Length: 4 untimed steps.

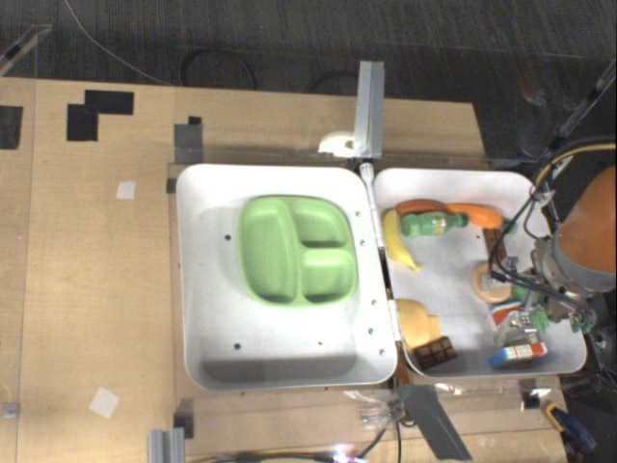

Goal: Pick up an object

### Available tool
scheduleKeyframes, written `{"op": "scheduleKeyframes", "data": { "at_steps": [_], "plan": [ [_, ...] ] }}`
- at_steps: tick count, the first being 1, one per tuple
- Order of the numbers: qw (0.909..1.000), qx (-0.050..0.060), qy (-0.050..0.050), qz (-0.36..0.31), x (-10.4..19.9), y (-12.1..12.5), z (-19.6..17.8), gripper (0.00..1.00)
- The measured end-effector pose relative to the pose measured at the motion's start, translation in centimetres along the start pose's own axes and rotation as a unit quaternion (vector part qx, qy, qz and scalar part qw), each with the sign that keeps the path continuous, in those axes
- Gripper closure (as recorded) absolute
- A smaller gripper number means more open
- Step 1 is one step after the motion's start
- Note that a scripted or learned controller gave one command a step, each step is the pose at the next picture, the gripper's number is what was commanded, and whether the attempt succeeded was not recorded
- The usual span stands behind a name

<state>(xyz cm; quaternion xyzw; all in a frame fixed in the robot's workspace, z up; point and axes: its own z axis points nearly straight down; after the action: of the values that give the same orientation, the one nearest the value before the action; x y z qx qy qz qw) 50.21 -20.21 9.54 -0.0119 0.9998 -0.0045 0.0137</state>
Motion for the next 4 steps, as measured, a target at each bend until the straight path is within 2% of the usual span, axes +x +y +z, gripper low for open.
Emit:
{"op": "scheduleKeyframes", "data": {
  "at_steps": [1, 2, 3, 4],
  "plan": [
    [0.9981, -0.003, 0.003, -0.061, 0.1, 5.7, 0.4, 0.00],
    [0.9342, -0.003, 0.001, -0.357, -0.5, 4.2, 0.4, 0.00],
    [0.8660, -0.005, 0.002, -0.500, -4.6, -0.4, 0.6, 0.00],
    [0.7350, -0.008, -0.002, -0.678, -2.2, 0.3, 0.5, 0.00]
  ]
}}
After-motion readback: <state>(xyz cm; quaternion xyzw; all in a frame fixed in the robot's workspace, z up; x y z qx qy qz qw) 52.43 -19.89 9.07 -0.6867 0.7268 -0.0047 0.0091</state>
